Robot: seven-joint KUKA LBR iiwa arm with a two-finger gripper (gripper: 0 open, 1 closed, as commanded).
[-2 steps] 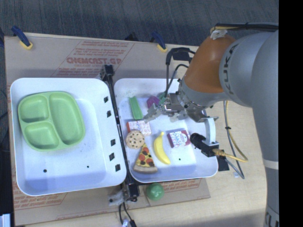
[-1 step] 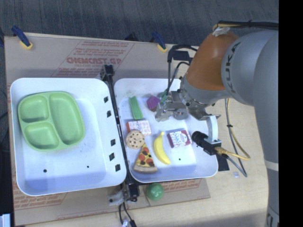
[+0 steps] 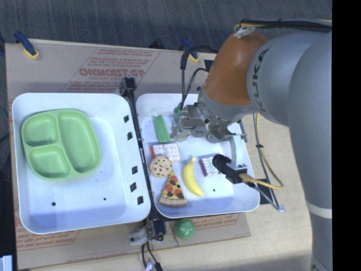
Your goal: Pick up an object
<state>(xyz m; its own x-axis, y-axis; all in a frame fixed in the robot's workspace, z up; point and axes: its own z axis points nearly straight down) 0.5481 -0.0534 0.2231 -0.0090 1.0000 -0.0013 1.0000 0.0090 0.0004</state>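
I am positioning the end effector (image 3: 186,126), finger state indiscernible, near the green stick (image 3: 162,129): light, rigid; grasp across its narrow width.

Arm reaching in from three o'clock.
The grey arm (image 3: 293,89) bends toward nine o'clock, orange band (image 3: 234,72) above the wrist, with the gripper (image 3: 189,124) hanging low at frame centre.

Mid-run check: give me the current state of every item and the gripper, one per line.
Green divided plate: flat in left bin, nothing on it.
Green stick: lying flat, right bin.
Cookie: flat, right bin.
Pizza slice: flat, right bin.
Banana: lying flat.
Green ball: outside the bins.
Gripper: low over right bin.
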